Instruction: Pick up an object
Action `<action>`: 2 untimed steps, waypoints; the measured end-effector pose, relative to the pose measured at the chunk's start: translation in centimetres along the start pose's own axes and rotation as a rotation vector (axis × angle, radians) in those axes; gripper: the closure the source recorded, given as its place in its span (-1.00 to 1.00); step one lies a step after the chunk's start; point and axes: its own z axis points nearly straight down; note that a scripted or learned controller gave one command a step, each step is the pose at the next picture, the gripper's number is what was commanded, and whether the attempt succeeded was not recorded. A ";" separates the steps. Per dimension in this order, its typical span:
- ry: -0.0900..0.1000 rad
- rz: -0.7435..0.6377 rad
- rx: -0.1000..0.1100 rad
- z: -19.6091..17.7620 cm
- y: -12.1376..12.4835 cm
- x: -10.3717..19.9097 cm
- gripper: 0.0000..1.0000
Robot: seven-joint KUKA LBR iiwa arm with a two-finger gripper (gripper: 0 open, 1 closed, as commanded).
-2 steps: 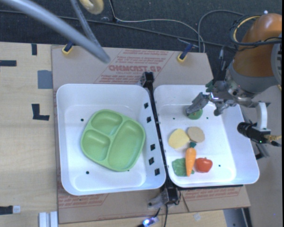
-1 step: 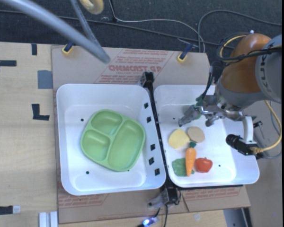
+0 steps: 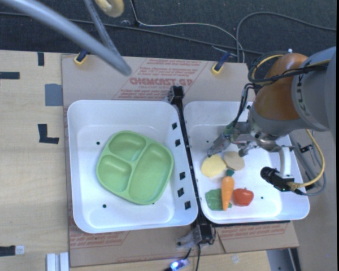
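I'm seeing the right shallow white plastic bin (image 3: 294, 210) sitting nearest the bench's front edge with the toy food in it. A red plastic tomato (image 3: 243, 197) is lying at the front, touching the orange toy carrot (image 3: 227, 189), which is lying lengthwise with its green top (image 3: 214, 199) just left of it. Behind those, a pale yellow rounded toy piece (image 3: 213, 166) is resting just beside a beige flat round toy piece (image 3: 234, 161), the two touching or nearly so. The two-finger gripper (image 3: 230, 142) is hanging right above that pair, its dark fingers (image 3: 217, 146) looking spread apart, nothing sitting between them. Grey arm with the orange band (image 3: 278, 92) is reaching in from the right over the bin's far half. A black cylindrical part (image 3: 276, 178) with a yellow cable is hanging off the wrist over the bin's right side. Left white bin (image 3: 79, 168) is holding a light green divided plastic plate (image 3: 135, 166), lying flat near its middle, well apart from the gripper. Farther back, brown cardboard sheet (image 3: 158, 75) is lying under both bins. A grey slanted pole (image 3: 56, 21) is crossing the far left.
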 end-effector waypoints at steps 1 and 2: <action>0.001 0.000 0.000 4.5 -0.3 0.6 -1.00; 0.001 -0.002 -0.002 3.3 -0.3 0.6 1.00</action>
